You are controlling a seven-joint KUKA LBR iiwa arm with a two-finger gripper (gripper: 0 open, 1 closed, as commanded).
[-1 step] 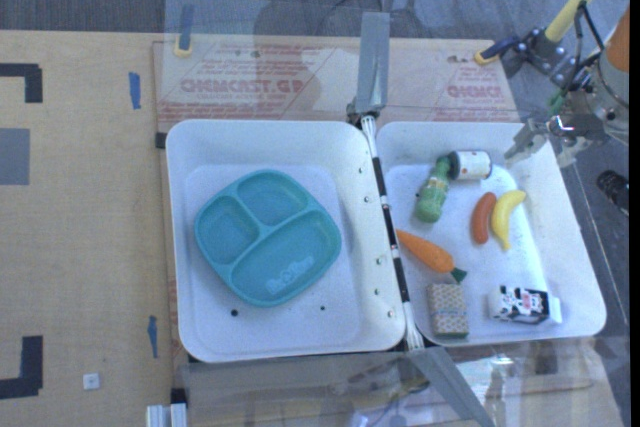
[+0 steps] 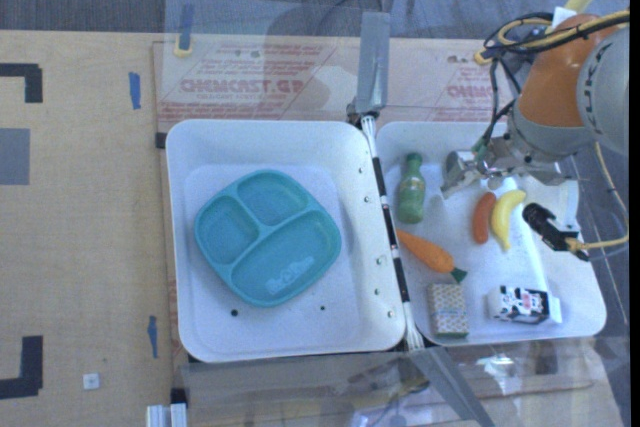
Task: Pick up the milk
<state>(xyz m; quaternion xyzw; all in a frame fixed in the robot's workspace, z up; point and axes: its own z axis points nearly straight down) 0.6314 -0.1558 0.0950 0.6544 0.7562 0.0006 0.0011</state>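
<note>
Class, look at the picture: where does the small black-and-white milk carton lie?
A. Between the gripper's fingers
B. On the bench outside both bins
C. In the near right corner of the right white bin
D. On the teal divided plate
C: the small black-and-white milk carton lies in the right white bin at its near right corner, apart from the gripper.

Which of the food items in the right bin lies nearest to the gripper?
The banana, yellow and curved, lies just below the gripper, beside the orange sausage. The milk is farthest.

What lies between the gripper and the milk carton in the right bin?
In the camera view, the gripper sits near the bin's top; the milk carton lies at the bottom right. Between them lie the banana and hot dog.
</note>
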